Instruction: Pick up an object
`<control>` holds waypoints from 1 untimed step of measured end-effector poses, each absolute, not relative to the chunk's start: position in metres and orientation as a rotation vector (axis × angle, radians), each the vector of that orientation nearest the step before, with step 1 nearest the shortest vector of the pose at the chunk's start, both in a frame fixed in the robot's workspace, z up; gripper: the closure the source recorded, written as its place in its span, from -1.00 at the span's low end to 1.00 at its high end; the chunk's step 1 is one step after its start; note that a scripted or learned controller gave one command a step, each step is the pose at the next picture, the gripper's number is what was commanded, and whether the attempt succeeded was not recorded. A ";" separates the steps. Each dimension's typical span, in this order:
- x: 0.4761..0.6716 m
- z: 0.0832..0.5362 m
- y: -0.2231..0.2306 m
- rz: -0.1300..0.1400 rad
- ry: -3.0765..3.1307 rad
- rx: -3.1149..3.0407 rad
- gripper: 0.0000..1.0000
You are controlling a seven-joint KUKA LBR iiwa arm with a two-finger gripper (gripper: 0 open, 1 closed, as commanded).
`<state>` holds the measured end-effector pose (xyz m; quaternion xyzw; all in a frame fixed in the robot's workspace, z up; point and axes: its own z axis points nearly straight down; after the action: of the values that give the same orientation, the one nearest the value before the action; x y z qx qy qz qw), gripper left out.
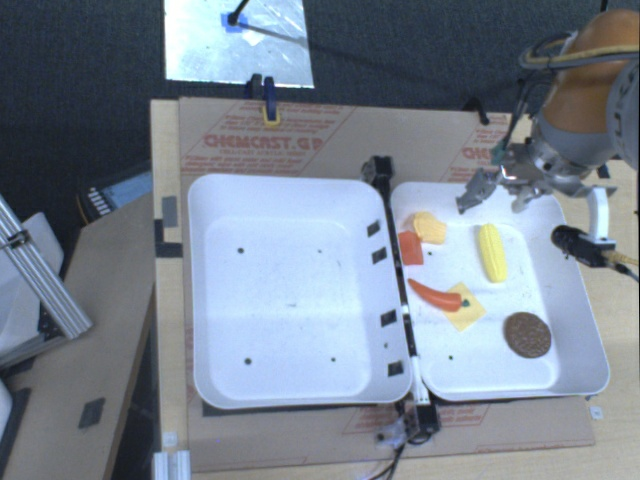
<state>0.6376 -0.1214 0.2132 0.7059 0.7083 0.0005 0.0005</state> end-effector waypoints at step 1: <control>0.601 0.141 -0.168 -0.006 2.220 2.227 -1.00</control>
<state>0.6011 -0.1679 0.1410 0.7081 0.7061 -0.0018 -0.0014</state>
